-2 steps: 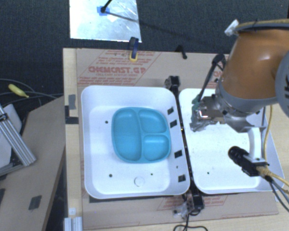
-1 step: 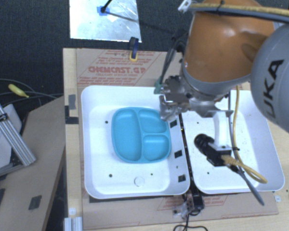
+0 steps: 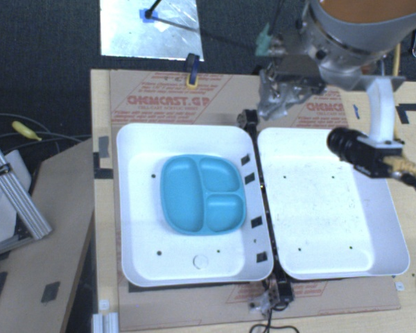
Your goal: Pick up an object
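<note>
So the blue plate point(image 3: 203, 193), one of those divided ones with three sections, sits flat in the middle of the left bin point(image 3: 135, 158), nothing touching it. The arm point(image 3: 360, 19) hangs way up at about 1 o'clock, past the far edge of the right bin point(image 3: 333, 255). Its claw point(image 3: 274, 103) is at 12 o'clock over the cardboard-covered surface point(image 3: 166, 99), well apart from the plate, and honestly can't tell whether it's released or clenched.
</note>
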{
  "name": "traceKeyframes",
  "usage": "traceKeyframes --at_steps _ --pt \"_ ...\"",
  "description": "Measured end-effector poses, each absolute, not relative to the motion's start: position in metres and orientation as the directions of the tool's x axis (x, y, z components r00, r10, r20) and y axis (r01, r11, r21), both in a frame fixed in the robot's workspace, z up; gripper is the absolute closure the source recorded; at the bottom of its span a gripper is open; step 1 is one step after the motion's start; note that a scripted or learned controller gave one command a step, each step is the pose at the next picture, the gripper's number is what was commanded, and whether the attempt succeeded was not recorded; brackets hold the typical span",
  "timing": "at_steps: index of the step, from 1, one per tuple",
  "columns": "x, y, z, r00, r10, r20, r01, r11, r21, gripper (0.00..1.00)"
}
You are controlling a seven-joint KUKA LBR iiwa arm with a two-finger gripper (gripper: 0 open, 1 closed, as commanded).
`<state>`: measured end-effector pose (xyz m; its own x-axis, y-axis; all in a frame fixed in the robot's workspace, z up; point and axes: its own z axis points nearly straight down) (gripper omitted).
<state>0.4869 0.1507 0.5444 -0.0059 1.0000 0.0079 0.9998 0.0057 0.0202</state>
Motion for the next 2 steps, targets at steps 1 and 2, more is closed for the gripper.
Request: traceKeyframes --at_steps 1,2 --pt "0.486 0.221 0.5 -0.011 1.0 0.001 1.0 0.011 -0.002 1.0" --pt "0.486 0.177 0.376 0.003 1.0 -0.005 1.0 -0.003 -0.011 1.0"
